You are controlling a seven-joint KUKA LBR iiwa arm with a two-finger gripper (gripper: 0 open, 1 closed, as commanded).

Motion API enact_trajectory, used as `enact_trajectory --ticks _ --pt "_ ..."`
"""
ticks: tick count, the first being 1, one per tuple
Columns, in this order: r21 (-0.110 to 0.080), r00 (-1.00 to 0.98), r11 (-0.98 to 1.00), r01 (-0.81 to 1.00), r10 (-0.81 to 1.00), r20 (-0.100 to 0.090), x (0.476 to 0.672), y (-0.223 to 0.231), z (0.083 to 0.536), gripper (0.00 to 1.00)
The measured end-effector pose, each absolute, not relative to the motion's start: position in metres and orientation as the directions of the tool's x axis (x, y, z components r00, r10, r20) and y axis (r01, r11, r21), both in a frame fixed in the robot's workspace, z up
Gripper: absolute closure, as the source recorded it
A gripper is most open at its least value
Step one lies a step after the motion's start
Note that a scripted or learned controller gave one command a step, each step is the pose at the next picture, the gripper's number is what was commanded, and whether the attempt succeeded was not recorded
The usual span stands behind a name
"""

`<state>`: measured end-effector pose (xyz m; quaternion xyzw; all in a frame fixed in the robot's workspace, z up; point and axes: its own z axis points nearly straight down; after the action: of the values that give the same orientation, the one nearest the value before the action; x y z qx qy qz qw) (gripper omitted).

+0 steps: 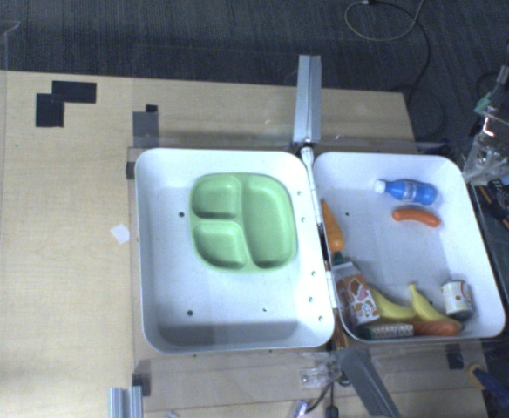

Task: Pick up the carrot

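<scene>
The carrot [331,225] is a slim orange piece lying lengthwise against the left wall of the right bin [464,233], just beside the divider between the two bins. Its narrow tip points to the far side and its darker green end points toward the near side. Nothing rests on top of it.
The right bin also holds a blue bottle [409,191], a red-orange sausage [416,218], a small carton [355,296], two bananas [394,306], a can [457,299] and an orange item [437,327] in the near corner. A green divided plate [244,220] lies in the left bin [163,259].
</scene>
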<state>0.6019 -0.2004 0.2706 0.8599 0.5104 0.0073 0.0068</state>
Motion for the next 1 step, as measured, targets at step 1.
enact_trajectory --ticks 1 --pt "0.019 0.479 -0.479 0.878 0.878 0.006 0.6019 -0.2004 0.2706 0.00"
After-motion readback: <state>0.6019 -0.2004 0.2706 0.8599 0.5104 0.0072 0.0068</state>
